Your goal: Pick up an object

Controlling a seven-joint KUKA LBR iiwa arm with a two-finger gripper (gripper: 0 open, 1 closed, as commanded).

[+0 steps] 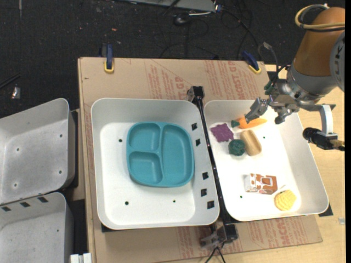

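Left bin (pixel 104 163): teal three-compartment plate (pixel 160 154) lying flat near the middle, nothing on it.

Right bin (pixel 312 169), left to right:
- purple toy grapes (pixel 221 131) near the upper-left corner
- dark green round toy (pixel 237 147) just below-right of the grapes, touching or nearly touching the tan bread roll (pixel 252 142) beside it
- toy carrot (pixel 252 123), orange with a green end, lying roughly level above the roll
- small brown-and-white carton (pixel 260 183) lower in the bin, lying flat
- yellow ridged toy, looks like corn (pixel 284 200), just right of and below the carton, near the front wall

Gripper (pixel 270 112) is over the upper part of the right bin, fingers spread apart, nothing between them. Left finger (pixel 256 110) sits just above the carrot; can't tell whether it's touching. Arm comes in from the right.
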